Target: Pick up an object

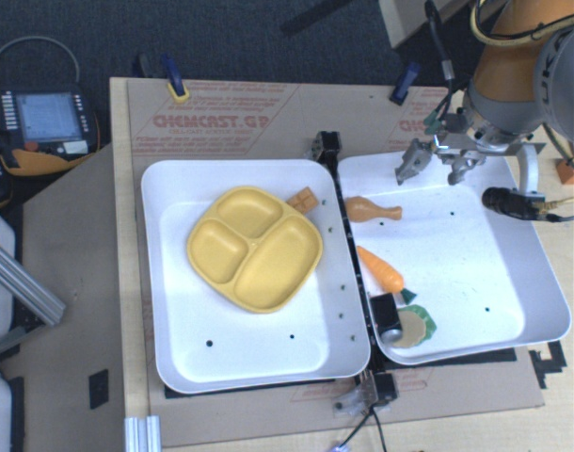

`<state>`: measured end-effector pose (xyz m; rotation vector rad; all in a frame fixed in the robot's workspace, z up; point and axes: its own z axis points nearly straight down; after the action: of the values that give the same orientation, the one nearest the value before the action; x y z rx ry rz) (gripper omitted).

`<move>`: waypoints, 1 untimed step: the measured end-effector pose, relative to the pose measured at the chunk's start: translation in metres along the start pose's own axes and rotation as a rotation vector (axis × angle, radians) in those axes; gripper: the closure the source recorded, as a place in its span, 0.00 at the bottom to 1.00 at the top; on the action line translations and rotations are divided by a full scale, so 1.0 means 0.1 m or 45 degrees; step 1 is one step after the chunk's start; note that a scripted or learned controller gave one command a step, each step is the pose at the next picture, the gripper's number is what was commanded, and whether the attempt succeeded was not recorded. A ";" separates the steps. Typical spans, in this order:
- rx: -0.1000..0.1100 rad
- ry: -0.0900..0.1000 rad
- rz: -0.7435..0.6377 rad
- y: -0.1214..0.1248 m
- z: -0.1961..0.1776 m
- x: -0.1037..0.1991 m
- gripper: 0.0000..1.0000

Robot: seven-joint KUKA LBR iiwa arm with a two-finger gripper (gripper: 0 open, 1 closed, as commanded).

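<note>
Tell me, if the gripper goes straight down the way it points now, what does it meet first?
Probably the bare floor of the right bin near its back wall. The gripper hangs open above it, and the chicken drumstick lies to one side, though depth is unclear.

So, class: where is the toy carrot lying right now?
The carrot lies in the right bin, near its left wall, between the drumstick and the black block.

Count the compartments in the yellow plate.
3. The yellow plate lies in the left bin: one compartment at its far side, one at its near left, and a larger one at its right.
</note>
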<state>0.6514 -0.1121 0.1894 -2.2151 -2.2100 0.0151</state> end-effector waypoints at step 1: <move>-0.019 -0.002 -0.003 0.03 -0.09 0.00 0.00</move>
<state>0.6547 -0.1118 0.1982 -2.2207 -2.2213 0.0002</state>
